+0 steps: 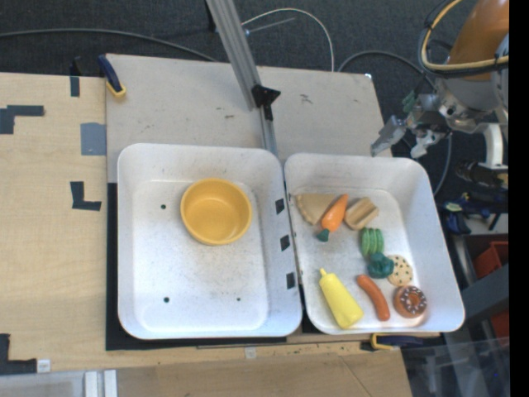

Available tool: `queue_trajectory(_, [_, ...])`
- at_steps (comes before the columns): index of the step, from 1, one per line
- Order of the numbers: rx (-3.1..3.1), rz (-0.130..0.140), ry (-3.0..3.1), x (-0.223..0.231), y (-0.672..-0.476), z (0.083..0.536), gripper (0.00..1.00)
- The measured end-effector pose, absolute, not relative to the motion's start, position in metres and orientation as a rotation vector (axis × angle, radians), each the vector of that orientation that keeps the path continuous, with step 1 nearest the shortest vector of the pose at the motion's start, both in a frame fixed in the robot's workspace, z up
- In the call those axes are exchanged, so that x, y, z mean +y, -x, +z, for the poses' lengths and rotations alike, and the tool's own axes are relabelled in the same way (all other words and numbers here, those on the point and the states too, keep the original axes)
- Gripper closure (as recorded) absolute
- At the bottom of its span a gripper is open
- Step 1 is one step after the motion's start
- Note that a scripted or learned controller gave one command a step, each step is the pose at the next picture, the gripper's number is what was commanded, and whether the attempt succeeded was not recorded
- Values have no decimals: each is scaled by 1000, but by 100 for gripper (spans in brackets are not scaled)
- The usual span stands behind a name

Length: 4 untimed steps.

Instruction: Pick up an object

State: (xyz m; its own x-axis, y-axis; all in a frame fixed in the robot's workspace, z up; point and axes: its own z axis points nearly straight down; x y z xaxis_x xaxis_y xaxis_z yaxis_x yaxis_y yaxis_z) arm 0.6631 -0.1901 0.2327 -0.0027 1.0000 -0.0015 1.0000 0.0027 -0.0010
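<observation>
Nearest in the right bin [430, 190] lie a yellow mustard bottle [340, 298], a red sausage [374, 296] and a sprinkled donut [410, 302]. Just beyond them sit a cookie [400, 269] and a green vegetable [374, 250]. Farther in, a carrot [332, 214] rests between a tan wedge [310, 207] and a bread piece [361, 212]. The left bin [132, 222] holds a yellow bowl [216, 211]. Past the right bin's far right corner, the end effector [407, 135] hovers above the worktop [182, 98], its fingers spread apart with nothing between them.
</observation>
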Motion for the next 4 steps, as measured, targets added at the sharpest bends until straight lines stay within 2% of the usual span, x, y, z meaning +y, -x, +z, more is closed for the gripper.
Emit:
queue_trajectory(1, [2224, -4, -2219, -190, -663, 233, 0])
queue_trajectory(2, [2228, -8, -2223, -189, -662, 168, 0])
queue_trajectory(4, [2226, -13, -2223, -192, -665, 91, 0])
